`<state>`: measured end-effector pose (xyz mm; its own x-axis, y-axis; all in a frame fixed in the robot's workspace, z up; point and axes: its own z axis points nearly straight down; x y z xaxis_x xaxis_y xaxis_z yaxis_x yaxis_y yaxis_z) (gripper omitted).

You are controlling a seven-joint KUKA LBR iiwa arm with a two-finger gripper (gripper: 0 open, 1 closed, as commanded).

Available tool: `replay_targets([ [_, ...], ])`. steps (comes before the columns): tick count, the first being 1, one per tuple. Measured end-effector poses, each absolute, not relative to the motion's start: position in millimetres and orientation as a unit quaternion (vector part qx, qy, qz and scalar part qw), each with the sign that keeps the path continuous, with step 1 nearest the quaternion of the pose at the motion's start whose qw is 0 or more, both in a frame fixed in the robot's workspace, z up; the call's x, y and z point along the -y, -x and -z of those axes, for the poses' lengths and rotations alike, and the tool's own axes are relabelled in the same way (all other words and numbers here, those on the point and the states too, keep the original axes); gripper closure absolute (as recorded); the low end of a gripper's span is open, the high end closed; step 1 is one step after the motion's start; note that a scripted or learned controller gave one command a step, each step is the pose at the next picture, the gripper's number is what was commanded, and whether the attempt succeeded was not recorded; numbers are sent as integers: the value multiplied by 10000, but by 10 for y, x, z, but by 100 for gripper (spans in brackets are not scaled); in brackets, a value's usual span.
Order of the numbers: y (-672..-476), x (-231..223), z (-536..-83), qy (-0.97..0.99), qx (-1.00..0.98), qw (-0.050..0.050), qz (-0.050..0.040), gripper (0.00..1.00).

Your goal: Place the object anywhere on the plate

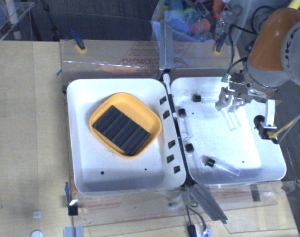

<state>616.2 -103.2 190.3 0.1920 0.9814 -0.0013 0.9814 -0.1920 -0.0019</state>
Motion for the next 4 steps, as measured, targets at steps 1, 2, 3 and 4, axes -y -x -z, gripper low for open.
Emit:
replay_targets([
  [1, -6642, 956, -2053, 7201, 6939, -17, 2, 100],
  [2, -6671, 600, -2123, 6202, 7844, -4, 3, 100],
  [3, -6665, 158, -1846, 5161, 8565, 12, -2, 100],
  [4, -6245, 44, -1848, 4399, 8980, 8, 2, 100],
])
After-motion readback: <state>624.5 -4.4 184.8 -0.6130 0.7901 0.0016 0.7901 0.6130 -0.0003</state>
